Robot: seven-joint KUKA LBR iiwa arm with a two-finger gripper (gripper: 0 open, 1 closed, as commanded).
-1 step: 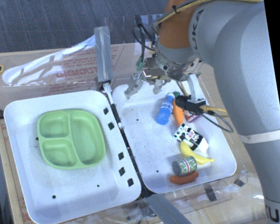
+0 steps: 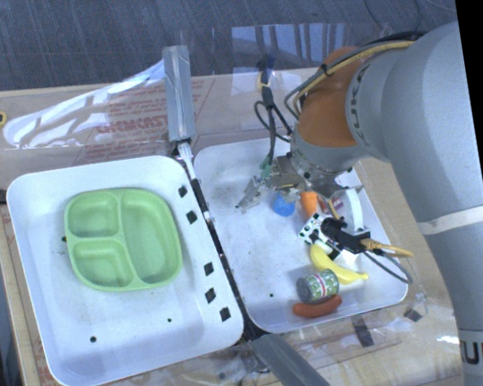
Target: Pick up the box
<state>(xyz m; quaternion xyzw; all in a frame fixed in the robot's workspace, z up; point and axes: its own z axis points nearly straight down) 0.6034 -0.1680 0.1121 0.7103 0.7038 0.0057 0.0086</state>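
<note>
My gripper (image 2: 254, 195) hangs low over the upper middle of the right bin (image 2: 255, 276), pointing left, with nothing visible in it. Just to its right lie a small blue object (image 2: 282, 206) and an orange one (image 2: 309, 201). A white, flat-sided thing (image 2: 354, 208), possibly the box, sits against the bin's right wall, mostly hidden under the wrist. At the front of the bin lie a yellow banana (image 2: 337, 270), a green-labelled can (image 2: 317, 286) on its side and a red sausage (image 2: 317, 308).
The left bin (image 2: 55, 335) holds a green divided plate (image 2: 123, 238). A row of black clips runs along the divider between the bins. The arm's large grey body covers the right side of the bench.
</note>
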